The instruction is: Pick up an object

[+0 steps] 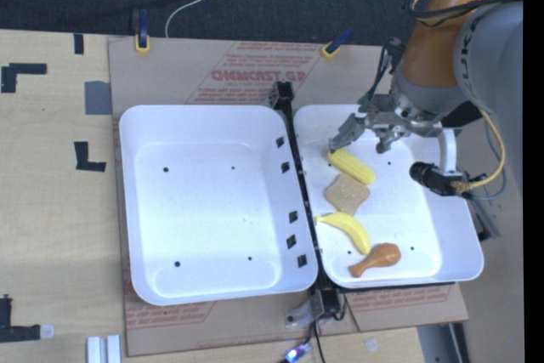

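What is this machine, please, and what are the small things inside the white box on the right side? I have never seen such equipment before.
It is a robot arm, grey with an orange band, filmed by one fixed camera looking down at a slant. At its end is a two-finger gripper, open, holding nothing, just above a toy corn cob. Two shallow white bins sit side by side. The right bin holds toy foods: the corn, a tan bread slice, a banana and a chicken drumstick. The left bin is beside it.
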`<state>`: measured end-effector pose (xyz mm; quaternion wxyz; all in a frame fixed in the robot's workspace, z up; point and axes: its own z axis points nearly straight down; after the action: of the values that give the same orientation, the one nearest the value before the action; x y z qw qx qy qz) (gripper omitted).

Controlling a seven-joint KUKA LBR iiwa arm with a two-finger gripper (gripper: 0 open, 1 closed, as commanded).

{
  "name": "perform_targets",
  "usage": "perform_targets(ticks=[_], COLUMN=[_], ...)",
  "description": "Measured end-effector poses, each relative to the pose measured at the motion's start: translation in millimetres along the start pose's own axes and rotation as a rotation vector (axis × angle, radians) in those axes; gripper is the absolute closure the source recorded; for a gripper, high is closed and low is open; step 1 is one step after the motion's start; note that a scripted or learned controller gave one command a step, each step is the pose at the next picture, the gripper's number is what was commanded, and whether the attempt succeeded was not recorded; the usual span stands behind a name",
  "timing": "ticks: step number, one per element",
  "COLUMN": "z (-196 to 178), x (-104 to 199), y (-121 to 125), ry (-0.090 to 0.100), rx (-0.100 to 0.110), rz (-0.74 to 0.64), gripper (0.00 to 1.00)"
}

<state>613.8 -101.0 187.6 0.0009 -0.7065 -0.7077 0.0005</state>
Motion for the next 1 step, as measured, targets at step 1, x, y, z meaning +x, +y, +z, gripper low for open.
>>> perform_targets(ticks=[1], z=[108.5], x=[8.0], y=[16.8], ry=[-0.003], rx=[0.0], rz=[-0.002], gripper=[0.0])
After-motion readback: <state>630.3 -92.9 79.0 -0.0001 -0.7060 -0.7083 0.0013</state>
